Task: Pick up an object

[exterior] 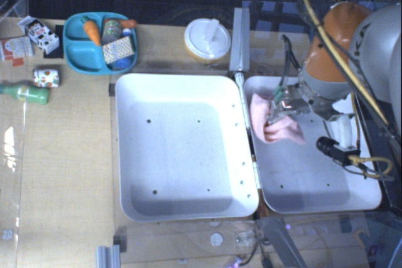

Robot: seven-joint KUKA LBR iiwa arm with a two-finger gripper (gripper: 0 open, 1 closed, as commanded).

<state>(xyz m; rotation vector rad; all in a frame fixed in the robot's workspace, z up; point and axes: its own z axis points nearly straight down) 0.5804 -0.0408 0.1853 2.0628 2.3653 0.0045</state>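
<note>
While the surface [63, 154] is seen from above, two white bins are carried on it: the left bin [182, 147] toward nine o'clock and the right bin [314, 185] toward three o'clock. The grey arm [377, 47] is reached in from three o'clock. A pink cloth [276, 125] is found crumpled at the right bin's ten o'clock corner. The claw [281, 107] is set on the cloth; whether it is clenched cannot be told.

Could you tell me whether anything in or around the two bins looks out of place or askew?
Only the pink cloth: it lies crumpled against the right bin's left wall, under the gripper. Nothing looks spilled or damaged.
</note>
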